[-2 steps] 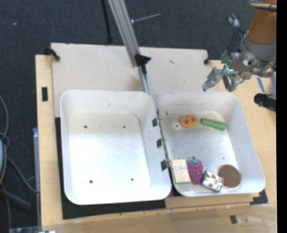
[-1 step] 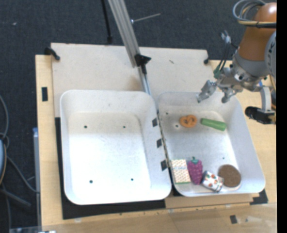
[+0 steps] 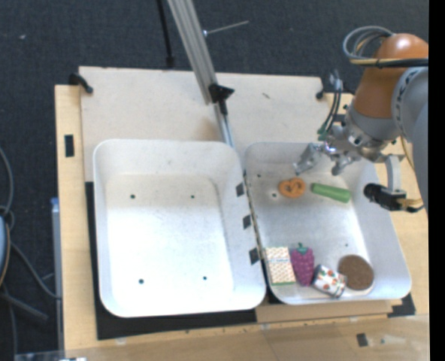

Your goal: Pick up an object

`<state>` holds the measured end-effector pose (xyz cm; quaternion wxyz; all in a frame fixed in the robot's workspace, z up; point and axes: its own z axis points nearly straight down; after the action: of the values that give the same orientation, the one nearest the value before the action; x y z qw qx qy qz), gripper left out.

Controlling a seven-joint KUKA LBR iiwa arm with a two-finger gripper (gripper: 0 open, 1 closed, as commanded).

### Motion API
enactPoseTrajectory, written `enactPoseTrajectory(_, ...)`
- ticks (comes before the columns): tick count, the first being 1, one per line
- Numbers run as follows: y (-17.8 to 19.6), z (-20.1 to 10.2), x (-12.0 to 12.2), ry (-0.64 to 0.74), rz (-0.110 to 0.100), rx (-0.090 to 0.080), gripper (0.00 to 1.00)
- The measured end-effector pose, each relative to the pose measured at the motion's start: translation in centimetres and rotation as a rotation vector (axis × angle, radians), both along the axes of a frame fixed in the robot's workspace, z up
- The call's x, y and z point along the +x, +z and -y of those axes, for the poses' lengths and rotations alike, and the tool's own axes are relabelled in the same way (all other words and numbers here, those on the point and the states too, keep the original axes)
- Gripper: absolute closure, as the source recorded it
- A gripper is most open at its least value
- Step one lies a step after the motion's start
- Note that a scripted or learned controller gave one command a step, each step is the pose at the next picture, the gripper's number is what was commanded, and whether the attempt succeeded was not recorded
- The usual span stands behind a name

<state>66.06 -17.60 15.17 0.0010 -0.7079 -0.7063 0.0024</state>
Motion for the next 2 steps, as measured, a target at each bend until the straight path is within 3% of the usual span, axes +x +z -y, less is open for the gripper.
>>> enactPoseTrajectory(1,-5.1,0.1,0.0,-0.002,0.005,-0.001,0.00)
enactPoseTrajectory(2,-3.6,0.2,0.2,-0.003,0.012,-0.002,1.00)
